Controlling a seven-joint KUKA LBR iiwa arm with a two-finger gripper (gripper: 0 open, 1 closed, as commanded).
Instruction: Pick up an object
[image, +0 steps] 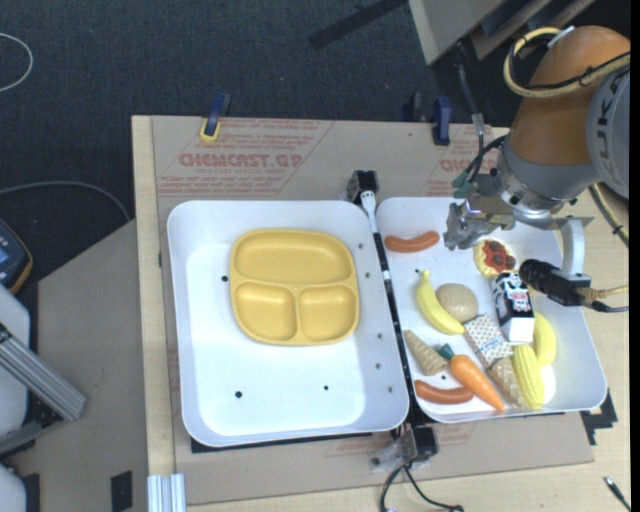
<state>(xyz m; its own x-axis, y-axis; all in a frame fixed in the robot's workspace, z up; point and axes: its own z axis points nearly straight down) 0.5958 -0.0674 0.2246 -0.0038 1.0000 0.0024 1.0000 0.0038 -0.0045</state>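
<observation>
The gripper (468, 228) hangs over the far end of the right bin (590, 385), just beside a red sausage (412, 241). That bin also holds a banana (434, 306), a carrot (474, 380), corn (530, 374) and more toy food. A yellow tray (295, 284) lies in the left bin (200, 330).

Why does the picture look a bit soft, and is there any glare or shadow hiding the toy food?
Camera view: lighting is even and diffuse; the white bins look bright, without hard glare. Soft shadows sit along the yellow tray and under the gripper. The whole frame is slightly soft and low in resolution, so small items beside the carrot blur together. The banana and sausage stay readable.
</observation>
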